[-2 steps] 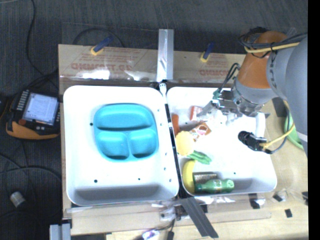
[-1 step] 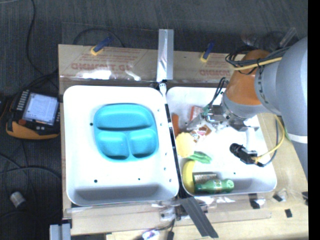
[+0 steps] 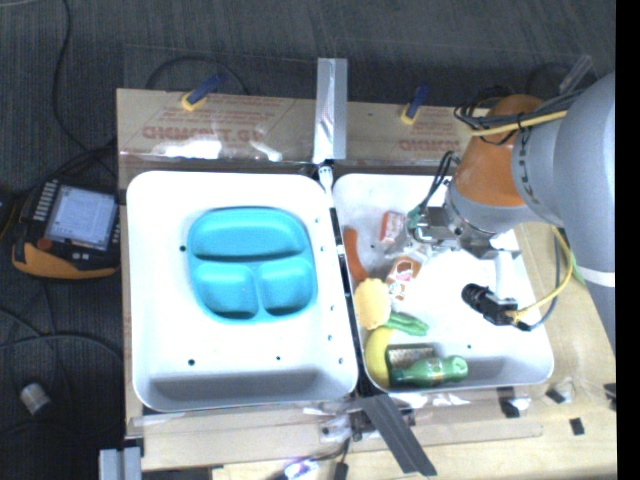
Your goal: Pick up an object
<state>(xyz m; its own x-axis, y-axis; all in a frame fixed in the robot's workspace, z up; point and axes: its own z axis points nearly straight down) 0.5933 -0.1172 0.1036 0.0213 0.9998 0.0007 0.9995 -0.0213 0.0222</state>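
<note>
Toys lie piled in your right bin (image 3: 520, 363) along its left wall, the red-and-white packet (image 3: 402, 273) just below-left of your gripper (image 3: 428, 230), whose grip state you cannot tell from here

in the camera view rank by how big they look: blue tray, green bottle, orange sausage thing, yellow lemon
1. blue tray, by far the largest, in the left bin
2. green bottle
3. yellow lemon and orange sausage: too alike to rank; the lemon is rounder, the sausage longer and thinner, lying along the right bin's wall.
</note>
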